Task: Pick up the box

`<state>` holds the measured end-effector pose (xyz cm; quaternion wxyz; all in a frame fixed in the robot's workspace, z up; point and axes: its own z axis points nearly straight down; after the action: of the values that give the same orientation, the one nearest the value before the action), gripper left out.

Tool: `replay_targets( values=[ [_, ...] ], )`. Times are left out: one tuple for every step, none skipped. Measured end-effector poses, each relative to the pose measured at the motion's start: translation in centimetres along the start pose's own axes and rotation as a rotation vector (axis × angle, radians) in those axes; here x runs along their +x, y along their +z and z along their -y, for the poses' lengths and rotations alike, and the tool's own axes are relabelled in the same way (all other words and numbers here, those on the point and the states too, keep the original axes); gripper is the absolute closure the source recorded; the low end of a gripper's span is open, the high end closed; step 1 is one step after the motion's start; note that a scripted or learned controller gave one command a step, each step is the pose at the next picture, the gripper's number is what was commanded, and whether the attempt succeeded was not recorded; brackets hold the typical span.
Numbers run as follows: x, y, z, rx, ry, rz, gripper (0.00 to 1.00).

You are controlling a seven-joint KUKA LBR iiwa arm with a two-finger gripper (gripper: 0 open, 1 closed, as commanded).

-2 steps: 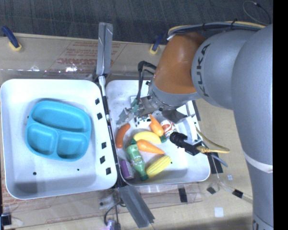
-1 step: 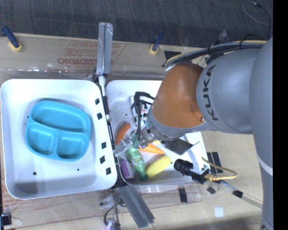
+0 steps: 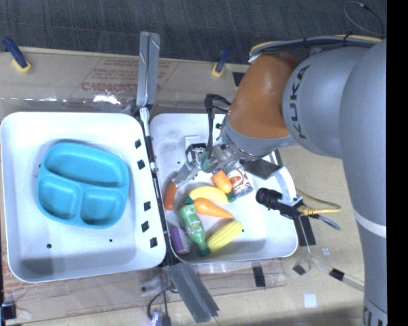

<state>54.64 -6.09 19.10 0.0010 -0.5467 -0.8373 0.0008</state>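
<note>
Presently box [image 3: 239,182], one, red-white, tilted, lies in right bin [image 3: 280,244] just beside gripper [image 3: 207,160]; contact unclear, gripper state cannot be told. Adjacent, same bin: one banana [image 3: 208,194], two carrots [image 3: 213,208], one corn cob [image 3: 224,235], one green bottle [image 3: 193,227]. Left bin [image 3: 20,182]: one blue divided tray [image 3: 84,183]. Bins total two on worktop [image 3: 68,73].

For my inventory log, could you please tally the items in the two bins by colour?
Blue: 1, the divided tray in the left bin
Yellow: 2, banana and corn cob
Orange: 3, carrot, a small piece and a piece by the right bin's left wall
Green: 1, bottle
Purple: 1, item
Red and white: 1, box
Total: 9
</note>
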Motion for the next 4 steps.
replay_targets(
  values=[
    [6.5, 0.0, 4.9, 0.001, 0.156, -0.001, 0.00],
    [-0.8, 9.7, 8.1, 0.002, 0.136, -0.002, 0.00],
    [-0.5, 10.0, 7.9, 0.000, -0.113, -0.003, 0.00],
    [4.3, -0.1, -1.3, -0.002, -0.287, 0.001, 0.00]
  ],
)
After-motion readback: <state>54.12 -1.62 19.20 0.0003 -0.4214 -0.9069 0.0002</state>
